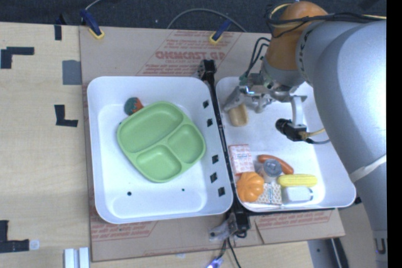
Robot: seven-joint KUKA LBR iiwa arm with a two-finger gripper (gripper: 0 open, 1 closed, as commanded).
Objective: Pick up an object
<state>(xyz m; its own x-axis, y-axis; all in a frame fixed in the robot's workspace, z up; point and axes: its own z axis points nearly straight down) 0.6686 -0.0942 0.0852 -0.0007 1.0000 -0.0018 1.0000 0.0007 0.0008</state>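
Metal gripper (242, 103) over a tan rounded cylinder (237, 115); its grip state I cannot tell

A green divided plate (161, 141) lies in the left bin (107, 198) (a small teal-and-orange object (132, 105) beside it).

Robot lab, clamped cardboard (188, 53), taped bench (38, 110)

a tan, cylinder-like object (237, 115) sits upright near the right bin's (326, 166) upper-left corner.
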